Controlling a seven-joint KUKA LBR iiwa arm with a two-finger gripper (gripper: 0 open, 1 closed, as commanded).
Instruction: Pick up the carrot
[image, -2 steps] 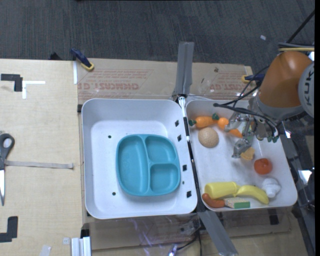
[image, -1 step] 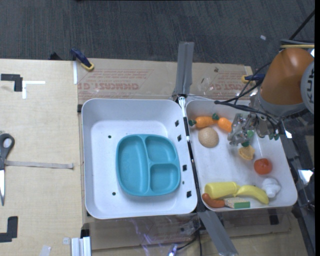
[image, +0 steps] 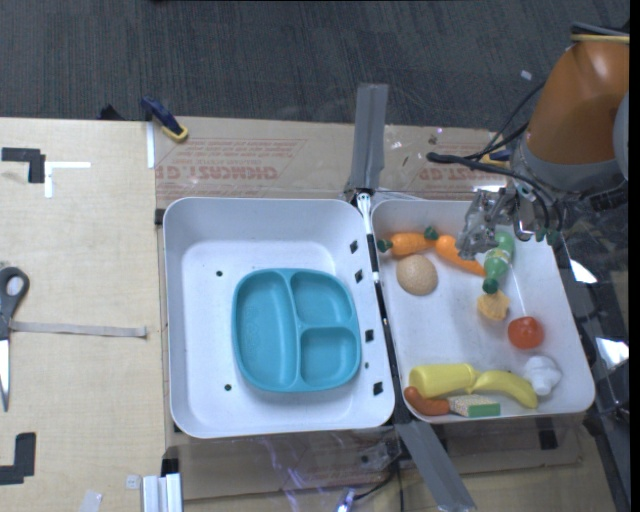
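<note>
A single fixed camera looked down at a slant from above the bench (image: 80, 300), far enough back to take in both white bins: the left bin (image: 190, 300) and the right bin (image: 560, 330). The arm (image: 585, 100) entered at the far right.

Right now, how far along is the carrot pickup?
Done: the gripper is down in the right bin, right by a carrot. In hand: nothing that I can confirm, since the carrot lies on the bin floor beside the egg. Left: grasp it and lift it clear. Another carrot lies just to its left.
</note>
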